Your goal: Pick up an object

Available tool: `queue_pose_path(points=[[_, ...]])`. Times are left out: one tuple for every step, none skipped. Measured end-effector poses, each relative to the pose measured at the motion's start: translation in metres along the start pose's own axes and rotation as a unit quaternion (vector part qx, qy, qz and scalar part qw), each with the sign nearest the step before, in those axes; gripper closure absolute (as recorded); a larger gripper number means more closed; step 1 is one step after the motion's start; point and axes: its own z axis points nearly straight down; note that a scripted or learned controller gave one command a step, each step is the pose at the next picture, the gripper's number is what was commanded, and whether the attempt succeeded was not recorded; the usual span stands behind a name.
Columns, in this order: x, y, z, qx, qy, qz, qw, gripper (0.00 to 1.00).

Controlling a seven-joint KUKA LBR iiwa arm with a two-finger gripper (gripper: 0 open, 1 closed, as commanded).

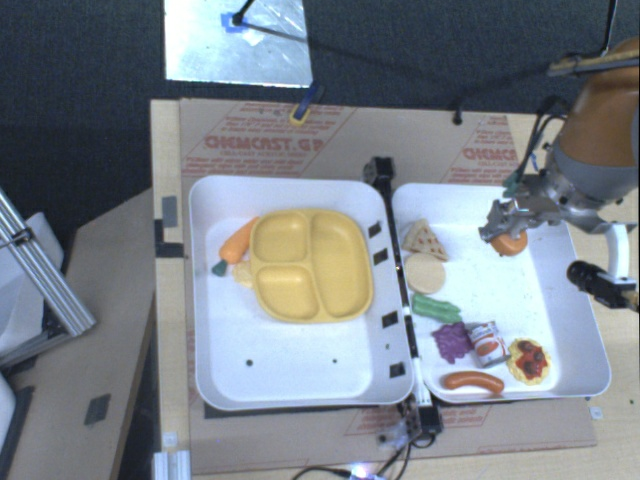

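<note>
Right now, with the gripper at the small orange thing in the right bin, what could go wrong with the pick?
1. The orange thing looks round and smooth, so it may roll or slip away from the gripper.
2. The gripper hides part of it, so I cannot tell whether it is caught; the lift may come up empty.

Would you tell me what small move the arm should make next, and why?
Probably a short, straight descent: the gripper sits right at the orange round piece in the right bin, with nothing else crowding it, so it looks the likeliest target.
</note>
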Motion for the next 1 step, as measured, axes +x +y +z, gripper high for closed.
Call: queue_pose_path(points=[[0.0434, 0.0119, -0.0024, 0.000, 0.000, 0.001, 1.0000, 1.00]])
